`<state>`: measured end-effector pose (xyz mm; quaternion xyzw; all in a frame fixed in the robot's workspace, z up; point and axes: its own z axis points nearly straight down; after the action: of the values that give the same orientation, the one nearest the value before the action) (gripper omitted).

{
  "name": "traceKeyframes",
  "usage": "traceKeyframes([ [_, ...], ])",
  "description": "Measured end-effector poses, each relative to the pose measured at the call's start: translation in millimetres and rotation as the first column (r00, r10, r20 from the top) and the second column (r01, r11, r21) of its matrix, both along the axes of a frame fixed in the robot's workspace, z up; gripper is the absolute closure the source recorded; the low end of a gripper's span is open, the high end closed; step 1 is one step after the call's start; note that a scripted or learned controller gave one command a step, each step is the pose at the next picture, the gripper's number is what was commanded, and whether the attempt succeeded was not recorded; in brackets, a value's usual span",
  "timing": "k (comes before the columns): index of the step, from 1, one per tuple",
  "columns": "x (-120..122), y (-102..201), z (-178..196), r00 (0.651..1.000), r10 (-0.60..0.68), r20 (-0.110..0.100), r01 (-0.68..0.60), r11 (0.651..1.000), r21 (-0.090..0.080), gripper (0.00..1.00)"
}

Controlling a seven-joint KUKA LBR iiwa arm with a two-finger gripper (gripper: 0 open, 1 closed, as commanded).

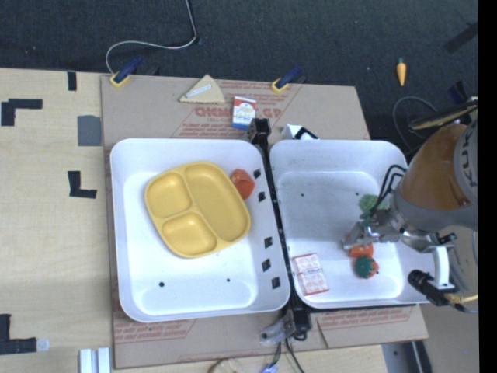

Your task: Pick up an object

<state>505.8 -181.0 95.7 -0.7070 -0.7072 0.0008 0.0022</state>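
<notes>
now down in the right bin, gripper reaching at a small orange-and-green object near the front wall; grip state impossible to tell. probably mid-grasp; next, close firmly and lift straight up.

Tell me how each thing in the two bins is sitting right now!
Yellow three-part plastic plate: flat in the left bin, tilted askew.
Small orange-red toy: touching the plate's right edge.
Red-and-white card packet: flat in the right bin.
Orange-and-green round toy: resting below the gripper.
</notes>
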Motion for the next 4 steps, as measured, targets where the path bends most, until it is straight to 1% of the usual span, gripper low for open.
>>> traceKeyframes([
  [1,-20.1,58.9,-8.7,1.000,0.000,0.010,0.000,1.000,-0.004,0.00],
  [2,5.6,66.4,-9.0,1.000,0.000,0.005,0.000,1.000,-0.001,0.00],
  [3,48.7,50.5,-9.1,1.000,0.001,0.007,-0.001,1.000,0.000,0.00],
  [4,48.4,51.4,-0.1,1.000,0.002,0.006,-0.002,1.000,0.001,1.00],
])
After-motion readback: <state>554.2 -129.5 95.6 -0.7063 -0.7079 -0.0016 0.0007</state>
